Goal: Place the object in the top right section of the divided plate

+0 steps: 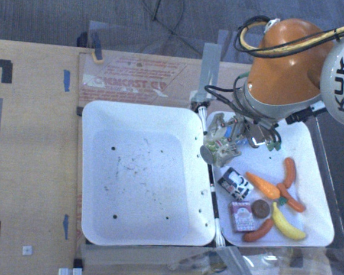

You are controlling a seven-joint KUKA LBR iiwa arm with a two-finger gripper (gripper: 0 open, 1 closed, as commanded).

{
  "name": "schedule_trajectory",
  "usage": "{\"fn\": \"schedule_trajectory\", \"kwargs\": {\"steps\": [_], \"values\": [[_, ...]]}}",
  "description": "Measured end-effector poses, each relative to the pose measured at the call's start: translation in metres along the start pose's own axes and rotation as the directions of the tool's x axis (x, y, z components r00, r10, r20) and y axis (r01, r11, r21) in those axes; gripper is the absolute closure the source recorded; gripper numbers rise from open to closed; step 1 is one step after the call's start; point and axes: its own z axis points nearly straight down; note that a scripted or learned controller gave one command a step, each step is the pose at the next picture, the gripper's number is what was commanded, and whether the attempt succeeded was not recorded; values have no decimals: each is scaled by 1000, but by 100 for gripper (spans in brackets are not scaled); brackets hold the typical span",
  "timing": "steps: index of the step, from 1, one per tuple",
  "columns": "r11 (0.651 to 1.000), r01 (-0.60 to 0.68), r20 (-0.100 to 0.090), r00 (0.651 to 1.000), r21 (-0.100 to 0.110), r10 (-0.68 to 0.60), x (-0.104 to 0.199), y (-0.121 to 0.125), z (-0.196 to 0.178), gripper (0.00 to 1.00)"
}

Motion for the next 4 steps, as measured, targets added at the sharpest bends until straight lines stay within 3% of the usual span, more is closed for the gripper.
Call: {"fn": "schedule_trajectory", "kwargs": {"steps": [1, 2, 3, 4], "values": [[987, 159, -1, 987, 0, -159, 72, 31, 4, 100], [960, 281, -1, 960, -2, -281, 70, 100, 108, 100], [944, 330, 2, 944, 0, -330, 9, 150, -12, 100], [898, 440, 0, 898, -2, -440, 49, 200, 60, 100]]}}
